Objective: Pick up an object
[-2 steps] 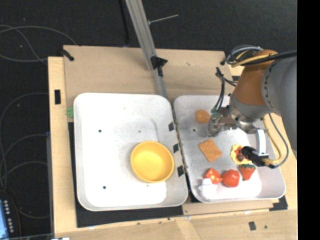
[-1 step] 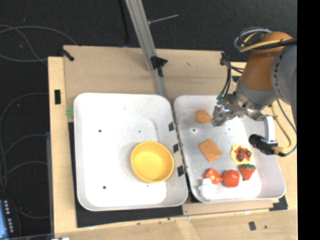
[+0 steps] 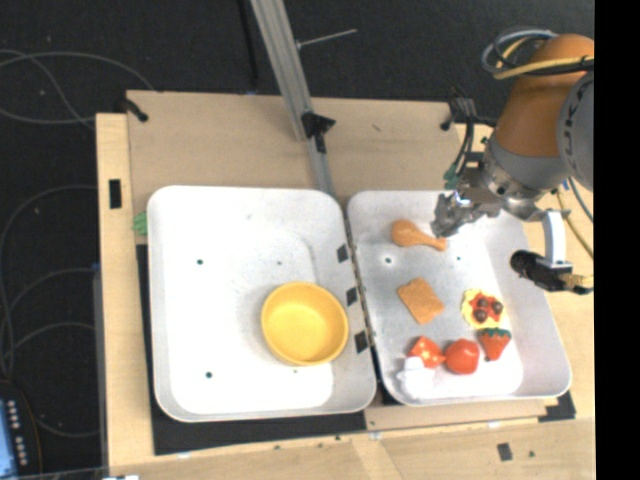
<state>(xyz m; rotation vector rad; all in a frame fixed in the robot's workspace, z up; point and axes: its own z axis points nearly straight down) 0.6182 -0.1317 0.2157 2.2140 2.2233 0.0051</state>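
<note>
Spanning the table (image 3: 230, 138), two white bins sit side by side. In the left bin (image 3: 200, 238) rests a yellow bowl (image 3: 304, 324). In the right bin (image 3: 520, 368) lie a chicken drumstick (image 3: 415, 235), cracker (image 3: 420, 300), tomato (image 3: 462, 356) and strawberry (image 3: 495, 343). At that bin's upper edge the pincer (image 3: 452, 214) hangs just right of the drumstick's thin end, near it; whether it grips anything or how wide it stands, I cannot tell.

Left bin (image 3: 200, 238): held a yellow bowl (image 3: 304, 323).
Right bin (image 3: 535, 358): held a drumstick (image 3: 415, 235), cracker (image 3: 420, 300), tomato (image 3: 461, 356), strawberry (image 3: 495, 343).
Gripper (image 3: 448, 216): hung just beside the drumstick's right end.
</note>
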